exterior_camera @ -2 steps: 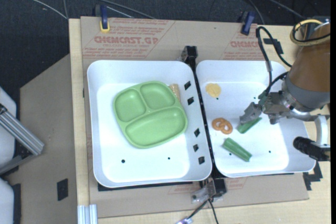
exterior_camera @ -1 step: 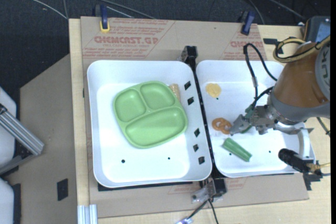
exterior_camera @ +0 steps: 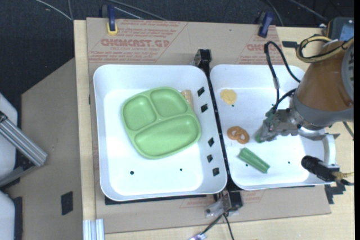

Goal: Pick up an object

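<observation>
Two white bins sit side by side on the surface (exterior_camera: 140, 36), and I'm working in the right one. Largest thing on my screen is the arm (exterior_camera: 329, 84), reaching in from the right edge over the right bin (exterior_camera: 253, 73). The left bin (exterior_camera: 112, 177) carries a green divided plate (exterior_camera: 162, 122) near its centre, with a small tan piece (exterior_camera: 187, 99) touching the plate's far right corner; neither is within my reach at the moment.

In the right bin I count three candidates. A green wedge-shaped piece (exterior_camera: 253, 159), perhaps a toy vegetable, lies near the bin's front edge. A brown pretzel (exterior_camera: 238, 134) lies near the left wall, about midway along it. A small yellow piece (exterior_camera: 228, 96) sits toward the far left corner.

My gripper (exterior_camera: 269, 131) hangs low over the middle of the right bin, just right of the pretzel and just behind the green piece. It is too dark and small for me to tell how it is set, and I see nothing held in it.

My read: I'm at the approach, no grasp made. Next I'd pick a target, probably the pretzel or the green piece, centre over it, descend and close.
</observation>
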You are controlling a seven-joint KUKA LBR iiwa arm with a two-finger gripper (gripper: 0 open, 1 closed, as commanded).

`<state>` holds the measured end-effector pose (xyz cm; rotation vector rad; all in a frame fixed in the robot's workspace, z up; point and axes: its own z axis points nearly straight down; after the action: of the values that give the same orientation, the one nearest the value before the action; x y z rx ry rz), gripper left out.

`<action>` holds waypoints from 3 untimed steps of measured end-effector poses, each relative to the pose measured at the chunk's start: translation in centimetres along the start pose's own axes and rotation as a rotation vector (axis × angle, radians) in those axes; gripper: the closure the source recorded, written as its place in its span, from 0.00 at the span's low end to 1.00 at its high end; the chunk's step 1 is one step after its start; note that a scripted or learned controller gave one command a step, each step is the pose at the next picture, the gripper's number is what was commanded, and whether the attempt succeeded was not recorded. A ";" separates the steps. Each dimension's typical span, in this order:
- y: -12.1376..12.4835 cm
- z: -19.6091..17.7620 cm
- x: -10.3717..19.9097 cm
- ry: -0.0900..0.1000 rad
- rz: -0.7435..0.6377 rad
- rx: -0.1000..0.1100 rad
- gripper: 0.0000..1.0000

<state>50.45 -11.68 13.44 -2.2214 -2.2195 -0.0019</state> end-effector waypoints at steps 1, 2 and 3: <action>0.6 -6.3 -0.3 -0.003 -0.002 -0.008 1.00; 0.7 -10.0 -0.3 -0.003 -0.002 -0.006 1.00; 3.5 -9.3 5.1 0.000 -0.008 -0.002 1.00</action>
<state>54.00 -6.64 22.72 -2.2139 -2.2289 -0.0042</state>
